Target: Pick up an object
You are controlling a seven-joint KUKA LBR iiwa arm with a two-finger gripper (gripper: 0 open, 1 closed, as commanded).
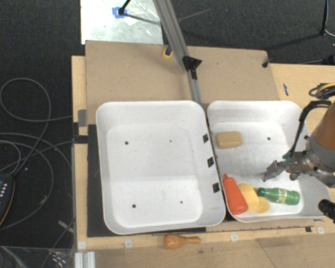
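the gripper (272, 171) is seen low over the floor of the right bin (251, 116), at the end of the grey arm (324, 149) that enters from the right edge of the view; its tip points left. whether the jaws are parted or closed cannot be told, as the tip is small and dark against the white floor, and nothing is seen held between them. just below and slightly right of the tip lies a green bottle (279, 195), on its side, its long axis running nearly left to right with a slight downward tilt toward the right; a yellow band is seen near its middle, and which end bears the cap cannot be told. the bottle is near the gripper but apart from it. touching the bottle's left end is a yellow object (251, 197), rounded, and beside that an orange-red bottle (234, 194), lying with its long axis nearly up and down in the view, narrow end toward the top, against the bin's left wall. farther up in the same bin, well apart from the gripper, a tan block (229, 139) rests flat. the left bin (151, 110) adjoins the right bin along a shared edge. on the bench (223, 71), below the left bin's lower rim, a brown pear-shaped object (178, 240) lies on its side.
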